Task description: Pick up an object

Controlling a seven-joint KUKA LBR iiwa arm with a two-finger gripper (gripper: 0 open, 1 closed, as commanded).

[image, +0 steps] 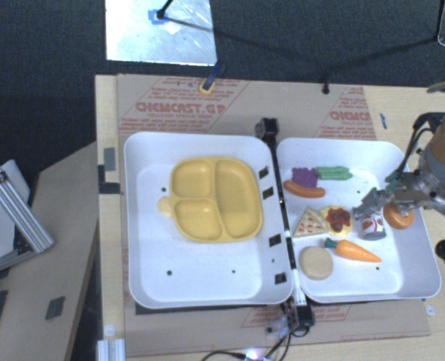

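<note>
Toy carrot is lying toward the right bin's front edge, beside a round cracker. Gripper is hovering mid-bin above a small can; finger spread unreadable. Advice: centre over the can before descending, avoiding the pizza slice.

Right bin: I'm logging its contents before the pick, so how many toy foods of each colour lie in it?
Orange: 3, carrot, hot dog, round piece
Purple: 1, grapes
Green: 1
Tan: 1, cookie
Mixed: 3, pizza slice, yellow-red piece, can
Total: 9
</note>
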